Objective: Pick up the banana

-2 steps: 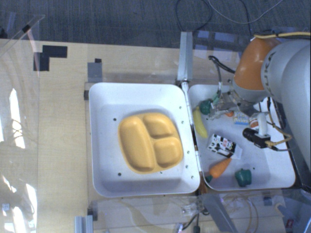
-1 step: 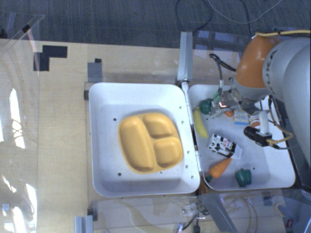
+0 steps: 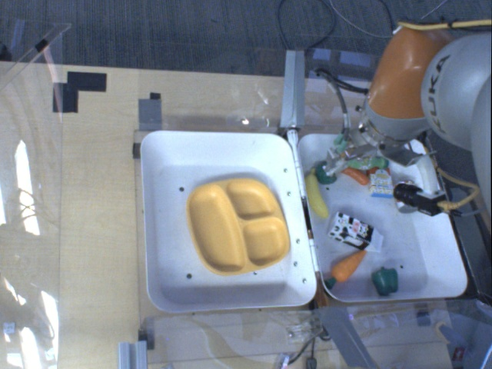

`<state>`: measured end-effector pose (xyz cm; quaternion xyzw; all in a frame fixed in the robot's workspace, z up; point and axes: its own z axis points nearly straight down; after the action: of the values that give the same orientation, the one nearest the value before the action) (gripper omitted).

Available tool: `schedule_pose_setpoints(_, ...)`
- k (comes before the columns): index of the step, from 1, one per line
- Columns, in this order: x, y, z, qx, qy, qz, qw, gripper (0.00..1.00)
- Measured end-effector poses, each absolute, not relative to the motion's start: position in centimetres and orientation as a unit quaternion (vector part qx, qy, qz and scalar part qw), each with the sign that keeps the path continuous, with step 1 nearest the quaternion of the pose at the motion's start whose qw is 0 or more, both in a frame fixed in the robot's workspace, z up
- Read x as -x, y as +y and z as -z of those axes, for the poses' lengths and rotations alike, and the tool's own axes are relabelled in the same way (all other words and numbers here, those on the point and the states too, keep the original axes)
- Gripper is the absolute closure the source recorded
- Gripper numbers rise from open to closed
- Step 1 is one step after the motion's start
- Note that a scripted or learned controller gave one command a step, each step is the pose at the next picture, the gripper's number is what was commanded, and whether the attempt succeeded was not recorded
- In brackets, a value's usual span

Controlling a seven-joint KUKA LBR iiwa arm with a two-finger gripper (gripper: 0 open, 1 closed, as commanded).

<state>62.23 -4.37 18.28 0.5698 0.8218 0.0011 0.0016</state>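
Approach step: gripper [image 3: 344,158], finger state I cannot tell, hovers at two o'clock from banana [image 3: 315,194]; descend next.

The arm [image 3: 438,75] runs off the right edge and hides the right bin's [image 3: 430,271] far corner. The tool [image 3: 346,154] blurs into clutter; its fingers cannot be made out.

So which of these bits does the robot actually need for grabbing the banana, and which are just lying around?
For the job:
banana, by the right bin's left wall
gripper, just above the banana

Just lying about:
yellow divided tray, left bin
two carrots
green pepper
black-and-white packet
small carton
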Motion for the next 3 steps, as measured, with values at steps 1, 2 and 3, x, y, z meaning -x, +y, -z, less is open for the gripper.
schedule_pose_setpoints(1, -62.2, -4.4, -18.3, -0.57, 0.822, -0.0011, 0.001, 0.0)
schedule_pose_setpoints(2, -62.1, -8.7, -9.8, -0.521, 0.854, -0.0024, 0.004, 0.0)
schedule_pose_setpoints(3, -61.8, -5.2, -18.7, -0.443, 0.896, -0.0021, 0.004, 0.0)
